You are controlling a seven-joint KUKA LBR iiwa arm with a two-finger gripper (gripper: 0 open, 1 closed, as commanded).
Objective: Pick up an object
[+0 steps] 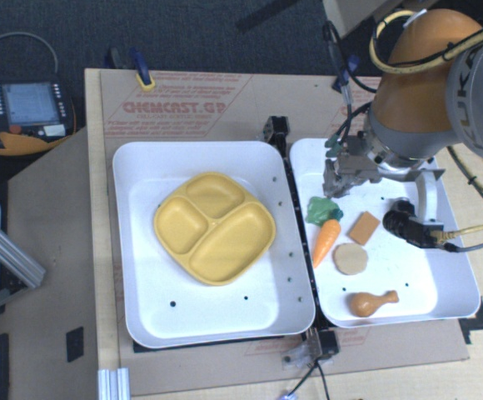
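The gripper [335, 187] hovers at the right bin's [454, 294] upper left, just above the broccoli [321, 212]; I cannot tell its grip. A carrot [326, 242] lies beside it.

Red print reading "CHEMCAST GP" runs across the brown cardboard sheet [183, 98] on the desk, upper middle of the frame, with smaller red lines around it too faint to read.
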